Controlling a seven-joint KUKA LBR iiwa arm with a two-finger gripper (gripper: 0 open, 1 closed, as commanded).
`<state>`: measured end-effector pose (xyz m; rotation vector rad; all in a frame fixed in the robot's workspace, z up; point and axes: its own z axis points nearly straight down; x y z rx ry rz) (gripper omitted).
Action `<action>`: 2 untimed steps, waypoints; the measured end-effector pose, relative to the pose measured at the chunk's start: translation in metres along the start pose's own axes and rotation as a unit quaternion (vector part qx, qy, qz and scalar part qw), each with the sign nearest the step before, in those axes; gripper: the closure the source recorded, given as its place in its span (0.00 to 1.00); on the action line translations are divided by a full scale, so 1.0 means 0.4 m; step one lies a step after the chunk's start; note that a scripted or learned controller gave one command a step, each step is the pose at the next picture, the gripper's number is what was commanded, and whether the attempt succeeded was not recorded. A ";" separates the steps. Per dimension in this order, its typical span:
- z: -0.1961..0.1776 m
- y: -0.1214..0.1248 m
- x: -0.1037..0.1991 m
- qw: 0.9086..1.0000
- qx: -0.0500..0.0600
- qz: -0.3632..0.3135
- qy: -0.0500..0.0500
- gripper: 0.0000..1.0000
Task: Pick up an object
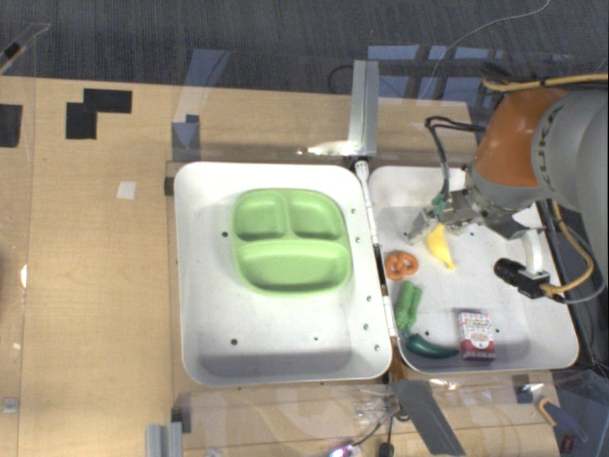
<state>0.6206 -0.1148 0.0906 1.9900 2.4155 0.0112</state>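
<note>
My fingers [440, 219] are hovering at the yellow banana [439, 245] in the right bin [561, 346]; whether they are clenched or released, I cannot tell. Just beyond the banana are lying an orange ring [401, 264], green vegetables [411, 320] and a red box [476, 334].

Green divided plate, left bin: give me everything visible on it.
The green divided plate is a light green tray with rounded corners and looks like smooth moulded plastic. It has three compartments: two smaller ones side by side along its far edge and one wide one across the near edge, split by raised ridges. It lies flat, face up, about in the middle of the left white bin, slightly toward the far side. Nothing sits in it. It touches only the bin floor.
</note>
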 end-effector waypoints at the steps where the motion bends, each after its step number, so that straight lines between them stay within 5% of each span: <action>1: -0.033 0.008 0.004 1.000 -0.004 0.000 0.001 1.00; 2: -0.352 0.006 0.133 0.998 0.003 0.063 0.001 1.00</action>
